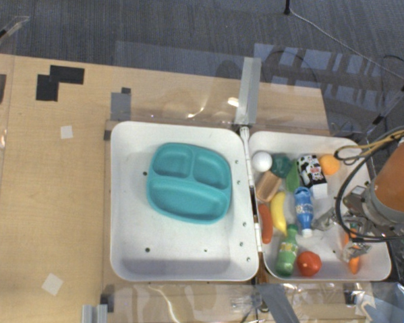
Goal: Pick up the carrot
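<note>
While low in the right bin — hand by carrot | spread unclear, can't tell.

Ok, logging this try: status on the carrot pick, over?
Gripper low in right bin, near corner. Carrot partly under it, orange tip showing; grasp not confirmed. Tomato close beside.

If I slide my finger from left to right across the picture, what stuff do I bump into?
Teal divided plate in the left bin → red-orange chili at the right bin's left wall → banana → water bottle → red tomato → gripper with the carrot.
</note>
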### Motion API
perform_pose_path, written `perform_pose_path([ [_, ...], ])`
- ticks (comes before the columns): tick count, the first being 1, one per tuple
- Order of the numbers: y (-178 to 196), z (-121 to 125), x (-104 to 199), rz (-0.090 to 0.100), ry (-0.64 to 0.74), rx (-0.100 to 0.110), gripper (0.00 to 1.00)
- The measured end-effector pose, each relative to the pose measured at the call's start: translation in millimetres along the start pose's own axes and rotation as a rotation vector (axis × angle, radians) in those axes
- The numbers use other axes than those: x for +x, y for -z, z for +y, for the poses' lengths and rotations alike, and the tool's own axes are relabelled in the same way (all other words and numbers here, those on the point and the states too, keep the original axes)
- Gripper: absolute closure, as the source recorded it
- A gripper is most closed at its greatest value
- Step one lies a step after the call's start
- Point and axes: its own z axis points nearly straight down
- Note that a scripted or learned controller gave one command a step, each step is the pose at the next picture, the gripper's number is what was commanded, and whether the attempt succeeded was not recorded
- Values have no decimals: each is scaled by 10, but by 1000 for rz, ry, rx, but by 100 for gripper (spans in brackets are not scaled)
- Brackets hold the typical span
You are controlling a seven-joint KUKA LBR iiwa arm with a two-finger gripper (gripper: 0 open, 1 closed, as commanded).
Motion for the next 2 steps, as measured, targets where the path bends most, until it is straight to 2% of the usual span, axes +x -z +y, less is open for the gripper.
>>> perform_pose_path([
  [1,2,100,8,-7,606,-6,0],
  [2,132,58,-9,-8,601,7,100],
])
